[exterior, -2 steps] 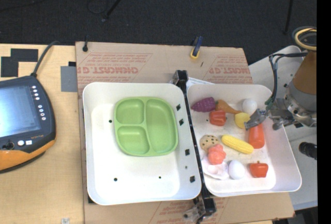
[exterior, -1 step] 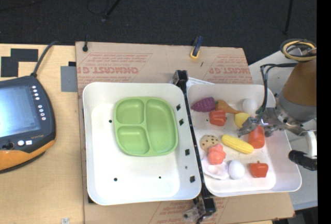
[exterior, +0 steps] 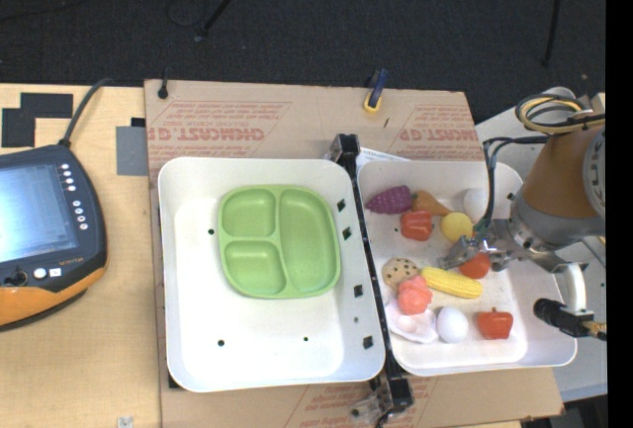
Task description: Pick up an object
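The right bin (exterior: 539, 349) holds several toy foods. Among them are purple grapes (exterior: 389, 200), a red pepper (exterior: 416, 225), a yellow lemon (exterior: 456, 224), a corn cob (exterior: 452, 283), a cookie (exterior: 400, 271) and a white egg (exterior: 452, 324). My gripper (exterior: 474, 254) reaches in from the right, low over the middle of this bin. It is right above a small red tomato (exterior: 477, 267), which lies between the lemon and the corn cob. The gripper partly hides the tomato. I cannot make out whether the two are touching.
A green divided plate (exterior: 278, 241) lies in the left bin (exterior: 188, 317). A second red piece (exterior: 495, 322) and a pink-red strawberry (exterior: 414, 296) sit near the right bin's front. A teach pendant (exterior: 40, 228) rests on the bench at far left. Cables loop beside the arm (exterior: 559, 184).
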Robot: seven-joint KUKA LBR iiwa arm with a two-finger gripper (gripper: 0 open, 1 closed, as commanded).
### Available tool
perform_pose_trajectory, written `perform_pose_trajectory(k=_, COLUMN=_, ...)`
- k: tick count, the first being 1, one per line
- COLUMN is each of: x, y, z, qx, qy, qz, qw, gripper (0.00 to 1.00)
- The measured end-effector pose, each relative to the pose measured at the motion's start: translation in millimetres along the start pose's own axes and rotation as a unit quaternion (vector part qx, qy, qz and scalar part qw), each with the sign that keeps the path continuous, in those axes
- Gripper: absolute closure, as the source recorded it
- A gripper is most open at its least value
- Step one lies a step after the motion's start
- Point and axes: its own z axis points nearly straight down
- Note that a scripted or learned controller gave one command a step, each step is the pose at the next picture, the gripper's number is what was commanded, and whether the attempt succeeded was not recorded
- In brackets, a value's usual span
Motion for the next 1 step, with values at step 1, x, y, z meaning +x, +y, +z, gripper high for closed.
perform_pose_trajectory(k=1, x=-2.4, y=1.5, z=-15.0, qx=-0.003, qy=-0.001, qz=0.002, qw=1.0, gripper=1.0)
